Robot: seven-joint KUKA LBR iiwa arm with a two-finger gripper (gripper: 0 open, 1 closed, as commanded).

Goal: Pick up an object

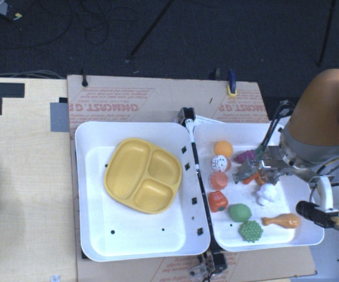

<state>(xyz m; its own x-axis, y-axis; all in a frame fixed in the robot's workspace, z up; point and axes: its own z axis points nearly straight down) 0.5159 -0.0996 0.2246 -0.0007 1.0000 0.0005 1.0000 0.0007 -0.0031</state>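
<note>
My gripper (248,174) hangs low in the right bin (310,239), near its middle. Its dark metal tip sits between a purple item (248,155) behind it and a white lumpy item (267,194) in front and to the right. A small orange-red piece (248,180) shows right at the tip; whether it is held is unclear. To the left lie an orange ball (223,149), a speckled white egg (219,163), a peach-coloured round (218,181) and a red fruit (217,201).
A green round (239,211), a bumpy green broccoli-like piece (251,231) and an orange drumstick shape (281,220) lie at the right bin's front. The left bin (93,216) holds a yellow divided plate (143,175). A black-clipped ridge (197,181) separates the bins.
</note>
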